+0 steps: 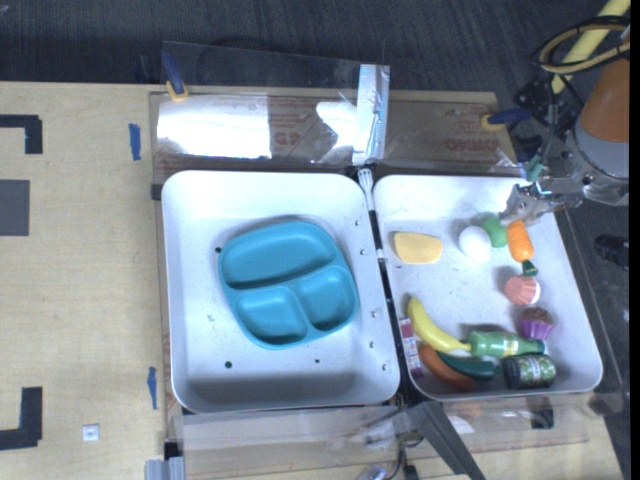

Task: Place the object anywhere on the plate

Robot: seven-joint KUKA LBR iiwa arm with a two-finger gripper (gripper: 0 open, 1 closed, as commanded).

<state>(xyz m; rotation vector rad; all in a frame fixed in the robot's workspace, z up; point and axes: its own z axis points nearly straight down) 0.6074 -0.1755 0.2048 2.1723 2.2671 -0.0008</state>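
Blue plate (pixel 288 281) in left white bin (pixel 190 228) on wooden bench (pixel 75 268).

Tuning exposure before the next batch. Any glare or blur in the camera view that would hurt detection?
Camera view: strong glare on the clear panel behind the left bin, washing out its surface. The blue plate is evenly lit with soft shadow at its rim. The white egg blends into the right bin. The end effector looks slightly soft.

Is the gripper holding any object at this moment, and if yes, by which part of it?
It cannot be told. The two-finger gripper is at the far right edge of the right white bin, just above the small orange toy carrot, and no object shows between its fingers.
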